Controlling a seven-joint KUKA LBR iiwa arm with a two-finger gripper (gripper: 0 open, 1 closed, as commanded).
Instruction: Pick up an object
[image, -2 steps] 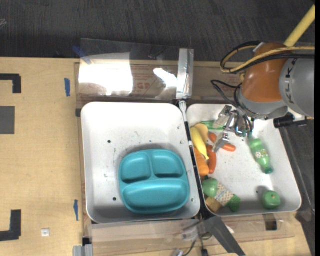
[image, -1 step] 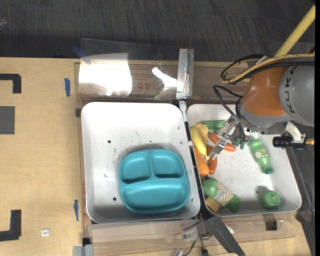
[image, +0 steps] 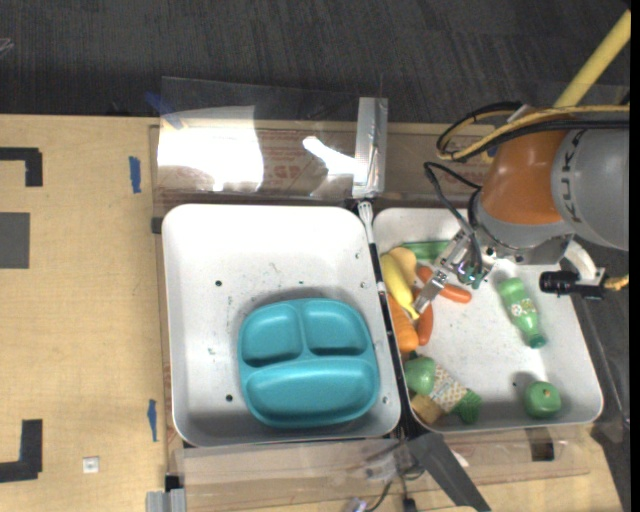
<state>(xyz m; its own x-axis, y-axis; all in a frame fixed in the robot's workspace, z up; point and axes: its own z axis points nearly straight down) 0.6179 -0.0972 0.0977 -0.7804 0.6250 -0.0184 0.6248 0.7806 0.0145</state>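
The bench (image: 70, 330) spreads pale brown to the left, carrying the two white bins side by side, their inner rims touching along the middle.

The left bin (image: 200, 250) holds one thing, a teal divided tray (image: 308, 362), lying flat toward the near right corner, its right edge close to the bin wall. Bare white floor runs along the far side and the left side of this bin, the widest open room in view.

The right bin (image: 580, 340) is more crowded along its left wall. The arm (image: 560, 185), grey with an orange band, comes in over its far right corner and slants down toward the left.

The tool (image: 432, 292) hangs low over the left part of the right bin, just above the heap of toy food; whether its fingers are spread or closed cannot be told from here, and nothing is seen gripped.

A yellow banana (image: 399, 278) lies against the left wall, with an orange carrot (image: 404, 325) just nearer. A small red-orange piece (image: 452, 293) sits right beside the tool tip. A green bottle (image: 521, 311) lies apart toward the right, with clear floor around it. A green apple (image: 542, 398) rests near the near right corner. Green and tan pieces (image: 440, 390) cluster at the near left corner.
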